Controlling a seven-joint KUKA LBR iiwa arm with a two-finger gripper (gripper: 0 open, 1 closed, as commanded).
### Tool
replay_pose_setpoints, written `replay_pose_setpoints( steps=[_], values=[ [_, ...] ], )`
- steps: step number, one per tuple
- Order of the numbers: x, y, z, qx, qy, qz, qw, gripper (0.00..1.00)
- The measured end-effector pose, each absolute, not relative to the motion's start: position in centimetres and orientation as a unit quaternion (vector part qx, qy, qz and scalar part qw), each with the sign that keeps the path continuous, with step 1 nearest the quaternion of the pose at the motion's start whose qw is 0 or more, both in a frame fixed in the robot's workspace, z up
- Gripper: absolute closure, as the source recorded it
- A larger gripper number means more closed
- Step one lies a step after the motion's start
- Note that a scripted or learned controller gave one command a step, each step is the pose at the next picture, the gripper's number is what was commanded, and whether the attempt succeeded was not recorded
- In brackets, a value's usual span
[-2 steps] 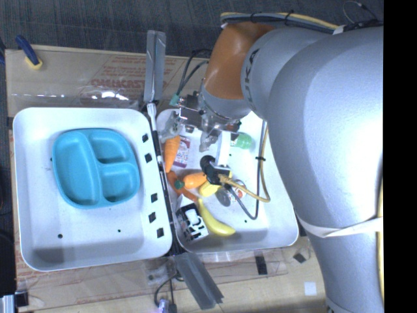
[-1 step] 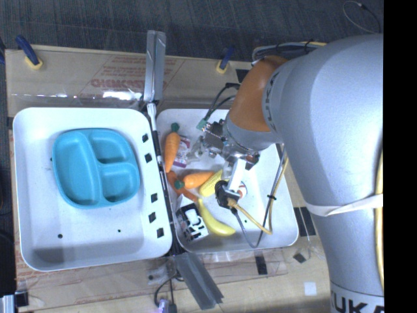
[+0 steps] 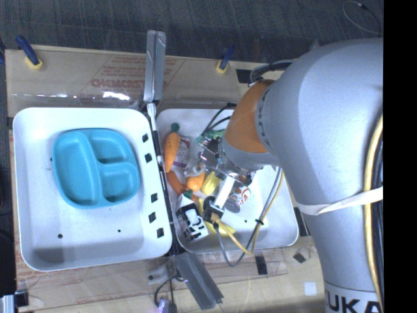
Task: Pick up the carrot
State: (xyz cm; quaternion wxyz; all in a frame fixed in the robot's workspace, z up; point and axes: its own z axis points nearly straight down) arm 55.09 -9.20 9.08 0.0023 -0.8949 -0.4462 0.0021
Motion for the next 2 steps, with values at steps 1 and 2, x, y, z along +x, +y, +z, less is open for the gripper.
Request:
replay_pose_setpoints(
  steps=[1, 2],
  values=[
    [55.0, -9.2, 10.0, -0.894, -0.448, 0.0036, 0.004, 1.00],
    [51.6, -4.5, 19.1, -0.915, -0.404, 0.0019, 0.002, 1.00]
  ],
)
